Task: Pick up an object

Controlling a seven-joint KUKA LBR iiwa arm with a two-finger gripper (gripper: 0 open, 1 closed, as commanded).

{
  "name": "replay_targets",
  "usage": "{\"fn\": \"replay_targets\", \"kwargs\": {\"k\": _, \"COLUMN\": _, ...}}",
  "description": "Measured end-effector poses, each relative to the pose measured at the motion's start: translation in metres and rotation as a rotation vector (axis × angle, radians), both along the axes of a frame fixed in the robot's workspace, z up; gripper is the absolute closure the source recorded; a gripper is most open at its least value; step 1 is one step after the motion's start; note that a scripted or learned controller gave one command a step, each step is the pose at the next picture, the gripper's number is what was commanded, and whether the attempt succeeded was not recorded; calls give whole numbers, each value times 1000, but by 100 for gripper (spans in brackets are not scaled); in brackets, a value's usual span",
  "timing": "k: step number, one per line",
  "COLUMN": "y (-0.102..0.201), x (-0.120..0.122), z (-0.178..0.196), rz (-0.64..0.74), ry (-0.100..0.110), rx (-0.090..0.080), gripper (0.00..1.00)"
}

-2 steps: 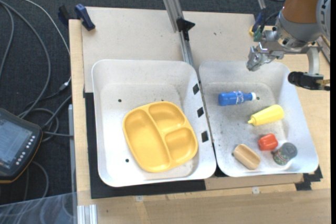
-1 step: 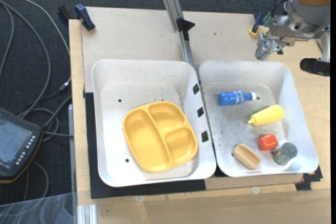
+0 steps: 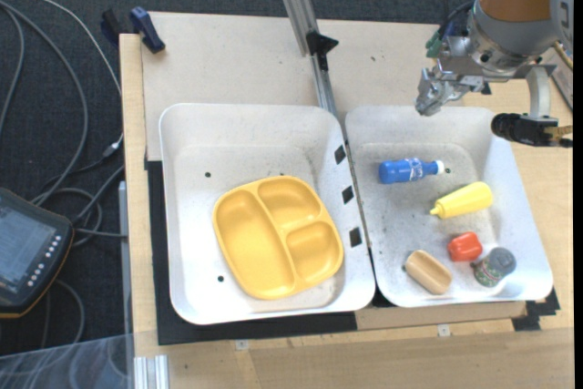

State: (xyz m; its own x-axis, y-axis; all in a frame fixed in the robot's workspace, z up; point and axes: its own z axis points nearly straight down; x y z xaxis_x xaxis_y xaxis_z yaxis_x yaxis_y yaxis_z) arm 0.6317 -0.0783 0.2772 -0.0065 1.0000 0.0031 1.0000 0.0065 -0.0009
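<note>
Camera view showed the desk (image 3: 228, 50) bearing two white bins: the left bin (image 3: 182, 150) held a yellow divided plate (image 3: 278, 235), while the right bin (image 3: 510, 196) held a blue bottle (image 3: 408, 170), a yellow squeeze bottle (image 3: 463, 200), a tan hot-dog bun (image 3: 427, 271), a small can (image 3: 494, 266) and a red block (image 3: 465, 246). Above that bin's far rim hung the gripper (image 3: 428, 103), holding nothing; how wide it stood I could not tell. Judged as approach: next it needed to descend, likely onto the blue bottle, nearest below
</note>
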Motion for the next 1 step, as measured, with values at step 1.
{"fn": "replay_targets", "kwargs": {"k": 1, "y": 56, "x": -17, "z": -14, "rz": 0, "ry": 3, "rx": 0, "gripper": 100}}
